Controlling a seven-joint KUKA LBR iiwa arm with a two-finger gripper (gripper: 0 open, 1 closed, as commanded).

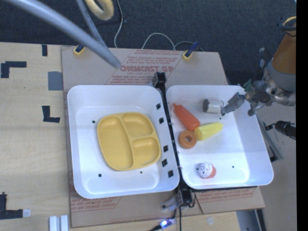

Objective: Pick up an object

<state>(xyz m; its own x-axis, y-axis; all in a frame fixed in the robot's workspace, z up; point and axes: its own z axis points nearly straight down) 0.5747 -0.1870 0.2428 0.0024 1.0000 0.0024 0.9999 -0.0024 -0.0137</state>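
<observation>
The right bin [250, 167] holds an orange carrot-shaped piece [186, 117], a yellow corn-like piece [209, 130], an orange ring [187, 139], a grey cylinder [212, 106] and a small white speckled ball on an orange base [205, 170]. My gripper [242, 106] hangs over the bin's upper right part, just right of the grey cylinder. Its two dark fingers are spread apart, and nothing sits between them.
The left bin [77, 129] carries a yellow divided plate [128, 141]. A black divider with clips [166, 129] runs between the bins. Grey tubes [57, 20] cross the top left. The arm's orange band [286, 52] is at the right edge.
</observation>
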